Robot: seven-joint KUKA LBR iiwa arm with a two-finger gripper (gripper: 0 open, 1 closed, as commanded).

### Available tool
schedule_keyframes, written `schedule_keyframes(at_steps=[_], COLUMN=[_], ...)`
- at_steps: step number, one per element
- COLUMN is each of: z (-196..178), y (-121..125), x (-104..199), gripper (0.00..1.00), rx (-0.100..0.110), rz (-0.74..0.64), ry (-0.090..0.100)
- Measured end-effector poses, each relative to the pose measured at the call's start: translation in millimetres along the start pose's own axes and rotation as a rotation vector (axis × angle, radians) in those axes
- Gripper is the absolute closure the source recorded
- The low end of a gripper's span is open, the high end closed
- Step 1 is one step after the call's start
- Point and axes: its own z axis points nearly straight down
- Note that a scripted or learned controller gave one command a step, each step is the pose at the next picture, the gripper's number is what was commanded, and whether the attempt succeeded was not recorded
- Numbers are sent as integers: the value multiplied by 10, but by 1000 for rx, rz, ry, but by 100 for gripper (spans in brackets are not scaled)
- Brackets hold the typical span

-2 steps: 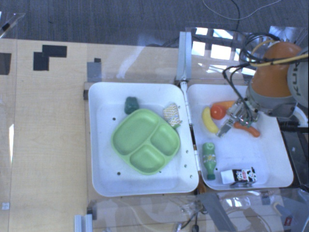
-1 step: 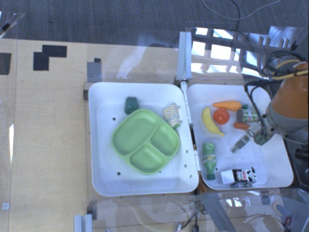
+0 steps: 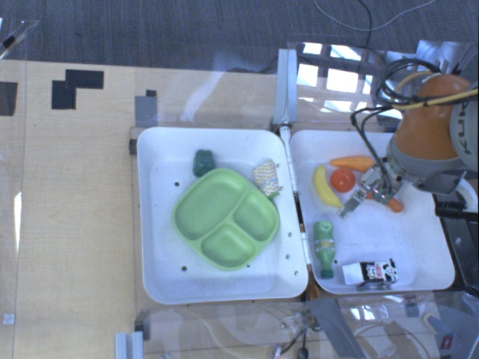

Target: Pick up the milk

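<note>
Hovering over the right bin [image 3: 441,275], your gripper [image 3: 359,200] is carrying nothing.
Its fingers are spreading open beside the tomato [image 3: 343,180] and banana [image 3: 325,187], while the milk [image 3: 372,273] is lying on its side at the front edge, well apart, near the green bottle [image 3: 324,248].

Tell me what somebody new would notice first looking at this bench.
Probably the big green divided plate filling the left bin. Next, the grey and orange arm reaching into the right bin, its pincer over bright toy food: a banana, tomato and carrot. The milk carton lies near that bin's front edge.
</note>
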Motion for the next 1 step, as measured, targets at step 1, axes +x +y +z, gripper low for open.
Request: schedule_keyframes(at_steps=[1], z=[-259], y=[-327], x=[421], gripper=[0], rx=[2], rz=[168], ry=[2])
